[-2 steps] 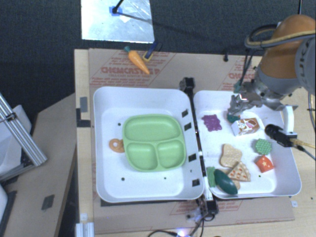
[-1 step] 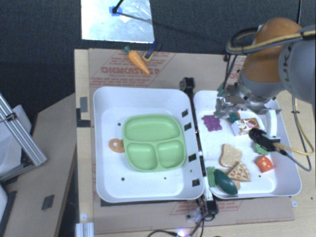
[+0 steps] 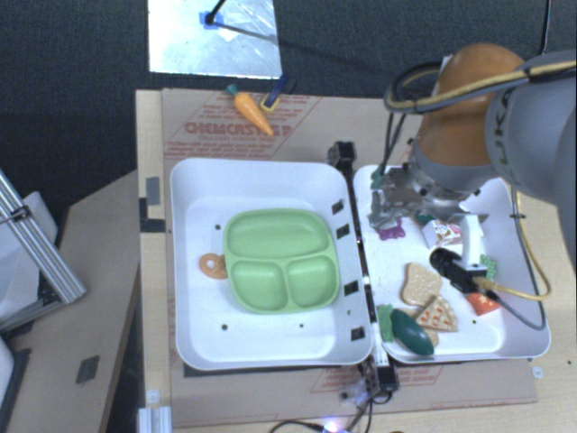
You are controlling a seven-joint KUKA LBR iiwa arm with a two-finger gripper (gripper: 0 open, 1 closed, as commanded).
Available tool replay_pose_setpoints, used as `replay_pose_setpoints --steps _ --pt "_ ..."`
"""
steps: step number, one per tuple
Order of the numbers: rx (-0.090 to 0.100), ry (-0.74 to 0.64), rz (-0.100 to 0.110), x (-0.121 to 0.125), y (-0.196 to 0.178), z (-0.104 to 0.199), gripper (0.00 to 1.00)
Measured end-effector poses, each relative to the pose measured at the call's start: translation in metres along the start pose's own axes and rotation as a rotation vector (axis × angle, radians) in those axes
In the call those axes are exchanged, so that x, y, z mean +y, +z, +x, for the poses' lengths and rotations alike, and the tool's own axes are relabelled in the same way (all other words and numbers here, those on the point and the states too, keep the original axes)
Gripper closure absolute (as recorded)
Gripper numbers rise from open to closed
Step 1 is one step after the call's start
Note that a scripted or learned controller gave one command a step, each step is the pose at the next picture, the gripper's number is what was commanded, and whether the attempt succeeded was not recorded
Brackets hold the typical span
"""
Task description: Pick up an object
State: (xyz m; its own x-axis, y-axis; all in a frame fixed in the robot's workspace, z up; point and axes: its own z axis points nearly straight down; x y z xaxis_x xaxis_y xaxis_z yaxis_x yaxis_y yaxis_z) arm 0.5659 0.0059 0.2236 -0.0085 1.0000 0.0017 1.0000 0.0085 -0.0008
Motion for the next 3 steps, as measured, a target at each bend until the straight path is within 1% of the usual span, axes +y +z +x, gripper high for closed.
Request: replay_pose_setpoints --steps 1,2,3 --pt "0.001 -0.002 -0.002 -0.005 -0.008 0.048 1.00" --pt "-0.001 0.001 -0.002 -0.008 -0.006 0.080 1.00" --pt "-0.002 0.008 0.001 -0.025 -0.003 0.071 1.00"
